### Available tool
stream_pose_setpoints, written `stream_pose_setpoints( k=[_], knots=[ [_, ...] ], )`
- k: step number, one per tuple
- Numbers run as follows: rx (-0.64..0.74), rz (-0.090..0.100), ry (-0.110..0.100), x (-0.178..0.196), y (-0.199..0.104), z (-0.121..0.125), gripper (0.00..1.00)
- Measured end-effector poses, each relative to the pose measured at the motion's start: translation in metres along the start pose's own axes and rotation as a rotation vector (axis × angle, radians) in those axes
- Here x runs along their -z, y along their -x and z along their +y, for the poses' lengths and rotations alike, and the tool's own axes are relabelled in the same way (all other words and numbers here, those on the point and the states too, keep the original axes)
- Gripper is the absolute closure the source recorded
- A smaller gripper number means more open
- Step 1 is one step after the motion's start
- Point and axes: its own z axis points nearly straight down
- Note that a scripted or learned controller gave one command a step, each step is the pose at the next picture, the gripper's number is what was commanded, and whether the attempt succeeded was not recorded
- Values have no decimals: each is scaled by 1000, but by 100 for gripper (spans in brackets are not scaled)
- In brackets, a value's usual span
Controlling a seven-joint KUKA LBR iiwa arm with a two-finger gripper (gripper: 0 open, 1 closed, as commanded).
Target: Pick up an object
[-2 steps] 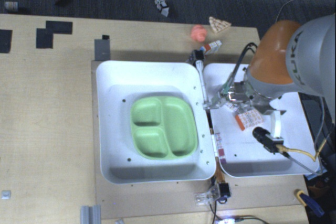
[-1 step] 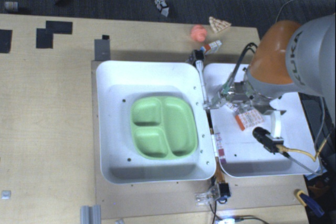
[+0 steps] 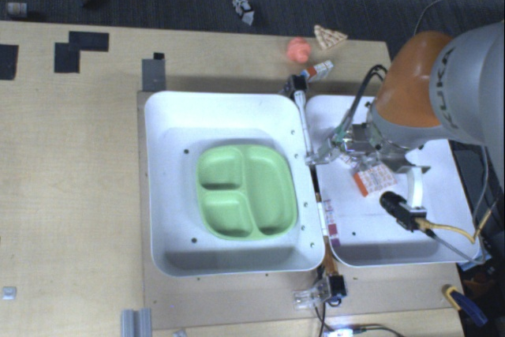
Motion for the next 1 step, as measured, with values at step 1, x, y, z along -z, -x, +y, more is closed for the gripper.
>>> stream_pose_setpoints(
  k=[1],
  knots=[
    [-1, -1, 0, 0, 0, 0, 0]
  ],
)
